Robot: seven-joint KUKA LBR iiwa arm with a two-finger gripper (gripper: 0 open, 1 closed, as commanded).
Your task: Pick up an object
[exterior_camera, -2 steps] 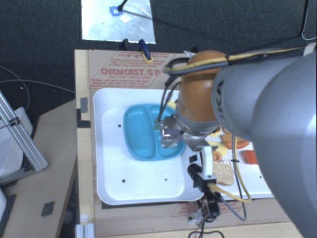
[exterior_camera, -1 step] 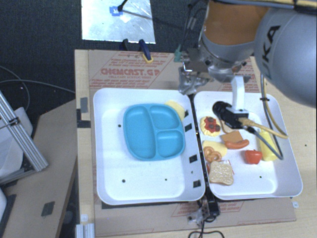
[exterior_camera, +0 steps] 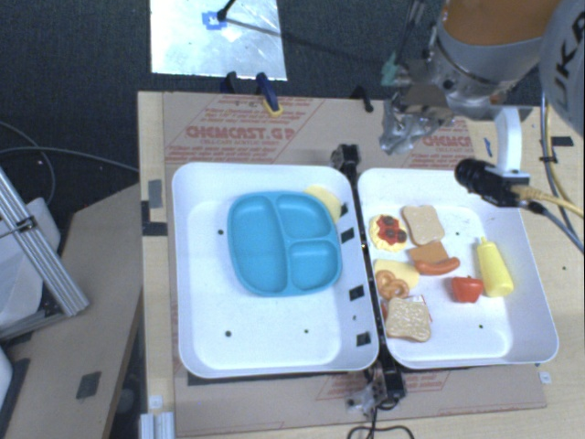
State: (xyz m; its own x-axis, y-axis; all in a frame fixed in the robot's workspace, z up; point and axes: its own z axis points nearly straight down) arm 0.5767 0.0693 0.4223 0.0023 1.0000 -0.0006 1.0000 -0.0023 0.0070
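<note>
My gripper (exterior_camera: 405, 135) hangs high over the bench behind the back rim of the right bin (exterior_camera: 526, 332), with nothing visible in it. Below it in that bin lie several toy foods: a pizza slice (exterior_camera: 390, 231), a piece of toast (exterior_camera: 422, 222), a hot dog (exterior_camera: 435, 260), a yellow mustard bottle (exterior_camera: 494, 266), a red pepper (exterior_camera: 466, 289), a pretzel (exterior_camera: 392, 282) and a brown cracker (exterior_camera: 409, 319). All rest on the bin floor, apart from the gripper.
The left bin (exterior_camera: 206, 337) holds a blue divided plate (exterior_camera: 281, 242) with a yellow piece (exterior_camera: 324, 199) at its back right corner. A black part on a white bracket (exterior_camera: 484, 181) juts over the right bin's back edge. A silver sheet (exterior_camera: 218, 26) lies behind the bench.
</note>
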